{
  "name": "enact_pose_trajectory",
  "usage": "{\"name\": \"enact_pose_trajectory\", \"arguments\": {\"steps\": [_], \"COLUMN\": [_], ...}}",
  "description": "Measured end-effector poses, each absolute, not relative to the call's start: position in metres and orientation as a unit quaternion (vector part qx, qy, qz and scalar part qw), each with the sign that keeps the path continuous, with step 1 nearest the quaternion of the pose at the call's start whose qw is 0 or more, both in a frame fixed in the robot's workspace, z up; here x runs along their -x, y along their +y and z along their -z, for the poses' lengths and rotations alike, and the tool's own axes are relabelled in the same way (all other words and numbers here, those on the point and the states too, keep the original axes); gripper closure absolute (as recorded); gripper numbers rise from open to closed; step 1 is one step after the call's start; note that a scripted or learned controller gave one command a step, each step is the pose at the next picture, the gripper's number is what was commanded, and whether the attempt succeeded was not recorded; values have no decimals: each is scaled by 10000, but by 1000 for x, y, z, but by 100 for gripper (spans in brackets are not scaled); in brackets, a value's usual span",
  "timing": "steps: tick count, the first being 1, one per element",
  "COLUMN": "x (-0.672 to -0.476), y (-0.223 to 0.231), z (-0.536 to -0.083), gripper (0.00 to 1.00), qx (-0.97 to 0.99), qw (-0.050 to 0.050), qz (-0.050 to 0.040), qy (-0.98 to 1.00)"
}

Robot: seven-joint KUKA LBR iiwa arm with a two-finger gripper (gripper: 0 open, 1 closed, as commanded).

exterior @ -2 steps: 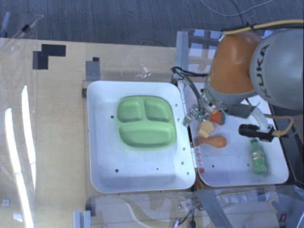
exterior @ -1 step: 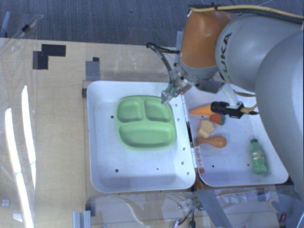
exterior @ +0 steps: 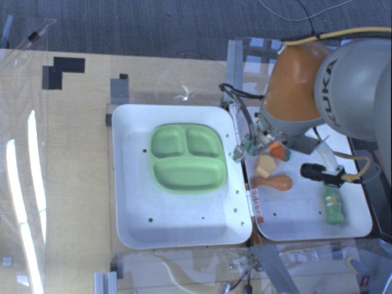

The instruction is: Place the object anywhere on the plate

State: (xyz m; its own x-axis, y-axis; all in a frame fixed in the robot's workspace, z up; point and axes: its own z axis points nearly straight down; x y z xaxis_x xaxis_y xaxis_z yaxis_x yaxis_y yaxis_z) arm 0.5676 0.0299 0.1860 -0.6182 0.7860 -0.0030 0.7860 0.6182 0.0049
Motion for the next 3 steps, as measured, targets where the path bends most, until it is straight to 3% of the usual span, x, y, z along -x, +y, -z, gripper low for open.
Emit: {"name": "enact_pose_trajectory", "arguments": {"steps": [1, 2, 3], "x": [-592, -598, -511], "y": [-27, 68, -16], "z": [-186, -186, -185], "gripper": [100, 100, 100], "qx": [-4603, -4655, -4898], "qw": [35, 24, 21], "qz": [-15, -21, -12], "qy": [8878, 8850, 8718]}}
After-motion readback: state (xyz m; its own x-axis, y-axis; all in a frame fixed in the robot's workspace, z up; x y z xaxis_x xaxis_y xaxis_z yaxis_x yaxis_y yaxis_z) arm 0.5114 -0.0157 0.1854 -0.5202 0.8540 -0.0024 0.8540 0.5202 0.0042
